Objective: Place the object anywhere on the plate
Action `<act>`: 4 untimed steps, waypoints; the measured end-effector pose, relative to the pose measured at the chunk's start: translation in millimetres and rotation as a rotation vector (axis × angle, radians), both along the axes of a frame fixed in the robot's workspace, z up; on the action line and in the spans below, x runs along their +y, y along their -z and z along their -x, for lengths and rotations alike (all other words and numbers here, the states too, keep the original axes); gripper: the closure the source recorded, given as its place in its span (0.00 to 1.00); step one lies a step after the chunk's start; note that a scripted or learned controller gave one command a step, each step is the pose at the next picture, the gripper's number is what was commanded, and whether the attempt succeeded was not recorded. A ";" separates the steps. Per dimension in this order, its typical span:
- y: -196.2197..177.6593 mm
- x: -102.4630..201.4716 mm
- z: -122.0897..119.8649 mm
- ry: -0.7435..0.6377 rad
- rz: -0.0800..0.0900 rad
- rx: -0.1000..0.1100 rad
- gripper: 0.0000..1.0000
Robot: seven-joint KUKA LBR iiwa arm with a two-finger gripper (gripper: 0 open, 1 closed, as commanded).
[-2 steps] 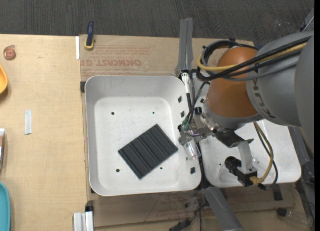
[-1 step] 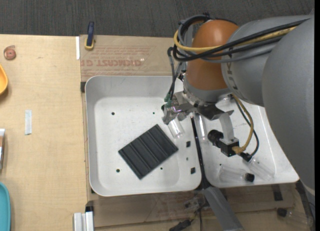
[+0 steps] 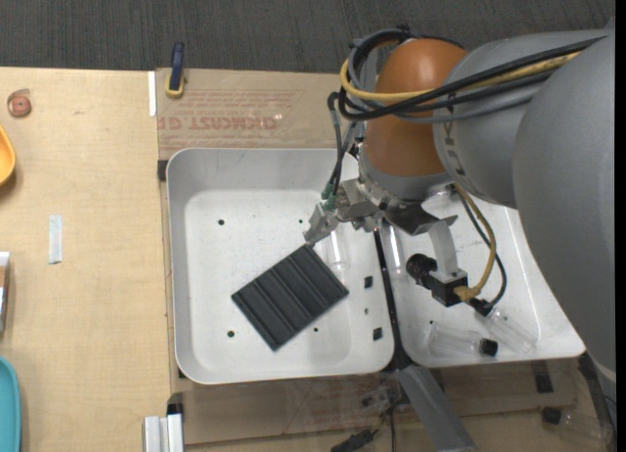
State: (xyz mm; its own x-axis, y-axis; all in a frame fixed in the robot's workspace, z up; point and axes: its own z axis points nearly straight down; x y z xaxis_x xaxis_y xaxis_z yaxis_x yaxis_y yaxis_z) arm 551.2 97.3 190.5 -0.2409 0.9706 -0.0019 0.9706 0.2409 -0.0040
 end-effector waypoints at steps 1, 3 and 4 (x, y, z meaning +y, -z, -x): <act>0.0 0.0 0.0 0.000 0.000 0.000 0.00; -90.7 24.3 -19.4 0.170 0.006 0.002 1.00; -143.6 -6.6 18.0 0.065 0.000 -0.002 1.00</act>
